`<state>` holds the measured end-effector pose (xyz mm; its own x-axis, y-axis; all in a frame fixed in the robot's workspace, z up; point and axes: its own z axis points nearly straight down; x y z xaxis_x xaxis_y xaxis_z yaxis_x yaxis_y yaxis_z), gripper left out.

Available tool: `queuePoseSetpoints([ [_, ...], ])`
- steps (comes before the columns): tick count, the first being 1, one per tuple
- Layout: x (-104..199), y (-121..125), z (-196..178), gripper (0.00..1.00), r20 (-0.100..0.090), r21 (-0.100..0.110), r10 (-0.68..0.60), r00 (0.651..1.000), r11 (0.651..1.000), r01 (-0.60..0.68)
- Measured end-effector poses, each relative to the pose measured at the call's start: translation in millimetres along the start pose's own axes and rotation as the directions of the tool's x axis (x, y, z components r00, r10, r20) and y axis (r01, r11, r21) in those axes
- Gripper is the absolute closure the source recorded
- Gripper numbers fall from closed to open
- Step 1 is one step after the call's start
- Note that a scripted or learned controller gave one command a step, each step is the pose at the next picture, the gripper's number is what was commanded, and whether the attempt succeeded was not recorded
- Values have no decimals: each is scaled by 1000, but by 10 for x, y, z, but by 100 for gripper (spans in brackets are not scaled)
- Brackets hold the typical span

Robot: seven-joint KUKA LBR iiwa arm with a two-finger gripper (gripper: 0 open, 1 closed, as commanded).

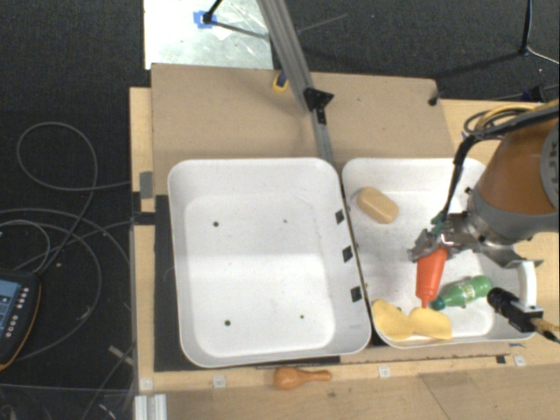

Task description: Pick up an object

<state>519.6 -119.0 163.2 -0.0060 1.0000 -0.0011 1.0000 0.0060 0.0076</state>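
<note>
My gripper (434, 245) hangs over the right bin (404, 175), near its right side. An orange carrot-shaped toy (430, 276) points down from it, its upper end caught between the fingers, so the gripper is shut on it. The carrot's lower tip is close to a green bottle-shaped toy (464, 291) and a yellow toy (411, 322) lying at the bin's front edge. A tan block (378, 205) rests in the bin's back left part, apart from the gripper.
The left bin (188, 234) stands beside the right one, joined by dark clips (347, 254). A small orange toy (300, 376) lies on the bench in front of the bins. A metal pole (293, 51) slants in from the back.
</note>
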Motion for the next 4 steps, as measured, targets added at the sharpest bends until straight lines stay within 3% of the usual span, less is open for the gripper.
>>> queuePoseSetpoints([
  [1,-4,25,-470,100,1,0,0,1000,1000,0],
  [4,1474,-121,-635,100,-3,7,-4,1000,1000,4],
])
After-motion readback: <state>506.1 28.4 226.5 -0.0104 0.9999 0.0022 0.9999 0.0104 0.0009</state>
